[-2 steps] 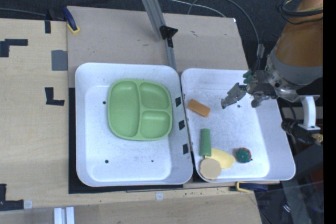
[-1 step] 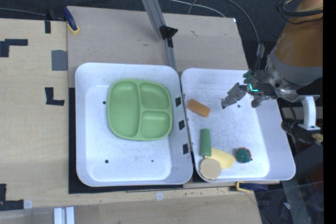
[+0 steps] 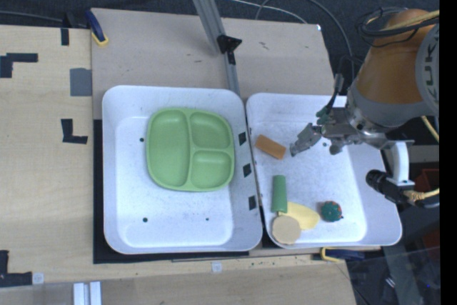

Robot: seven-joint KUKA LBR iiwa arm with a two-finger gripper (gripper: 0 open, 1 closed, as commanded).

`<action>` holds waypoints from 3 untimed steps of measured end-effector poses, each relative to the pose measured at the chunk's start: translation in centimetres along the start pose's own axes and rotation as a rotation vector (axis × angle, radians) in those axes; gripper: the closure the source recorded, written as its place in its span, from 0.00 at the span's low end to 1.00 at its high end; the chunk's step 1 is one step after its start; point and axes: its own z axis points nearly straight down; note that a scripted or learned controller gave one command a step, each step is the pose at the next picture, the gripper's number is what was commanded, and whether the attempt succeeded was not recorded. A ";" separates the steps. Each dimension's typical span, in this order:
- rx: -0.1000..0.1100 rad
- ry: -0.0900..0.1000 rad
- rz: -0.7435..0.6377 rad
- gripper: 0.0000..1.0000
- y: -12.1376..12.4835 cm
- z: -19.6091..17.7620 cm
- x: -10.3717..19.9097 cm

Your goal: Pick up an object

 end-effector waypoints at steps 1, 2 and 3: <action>0.001 0.000 0.002 0.00 -0.7 5.0 -0.6; 0.002 0.001 0.002 0.00 -0.6 10.7 -1.6; -0.002 0.002 -0.001 1.00 -0.5 9.4 -1.4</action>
